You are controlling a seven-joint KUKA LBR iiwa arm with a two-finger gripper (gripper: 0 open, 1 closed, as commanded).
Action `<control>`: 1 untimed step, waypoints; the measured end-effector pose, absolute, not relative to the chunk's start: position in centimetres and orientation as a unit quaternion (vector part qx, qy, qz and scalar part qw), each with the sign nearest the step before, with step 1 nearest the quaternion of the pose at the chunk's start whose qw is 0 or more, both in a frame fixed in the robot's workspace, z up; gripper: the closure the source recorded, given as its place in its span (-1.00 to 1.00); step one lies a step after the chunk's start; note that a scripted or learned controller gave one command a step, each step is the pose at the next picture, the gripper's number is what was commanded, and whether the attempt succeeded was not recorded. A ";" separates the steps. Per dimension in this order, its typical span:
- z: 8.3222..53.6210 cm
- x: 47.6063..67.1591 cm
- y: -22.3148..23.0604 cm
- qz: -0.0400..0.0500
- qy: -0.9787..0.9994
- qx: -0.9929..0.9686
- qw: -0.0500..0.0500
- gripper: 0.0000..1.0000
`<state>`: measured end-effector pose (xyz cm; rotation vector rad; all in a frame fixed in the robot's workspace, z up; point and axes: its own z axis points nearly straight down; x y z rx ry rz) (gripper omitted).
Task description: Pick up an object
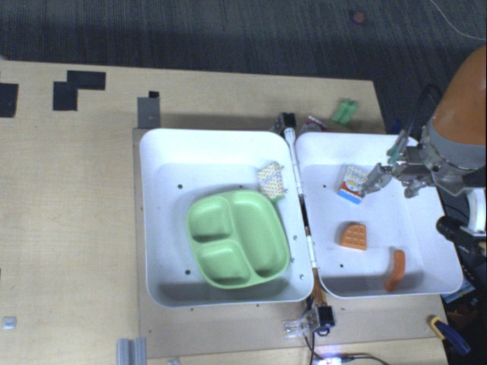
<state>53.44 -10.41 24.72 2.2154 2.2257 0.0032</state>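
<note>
You'll find the small carton (353, 183), white with a blue edge, in the right bin (426, 287), upper left part, its long axis tilted from upper right to lower left. The gripper (374, 181) sits just beside it, touching or nearly; whether it is spread or closed, you cannot tell. Its printing is blurred.

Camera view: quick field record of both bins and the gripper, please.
left bin: green divided plate; small patterned packet by its upper right rim
right bin: white, orange and blue box; orange waffle-like piece; orange sausage-like piece
gripper: over the right bin, tips beside the box; grasp unclear
bench: green item behind the bins
</note>
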 end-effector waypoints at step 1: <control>9.0 53.1 -11.3 0.001 0.708 0.707 0.002 -1.00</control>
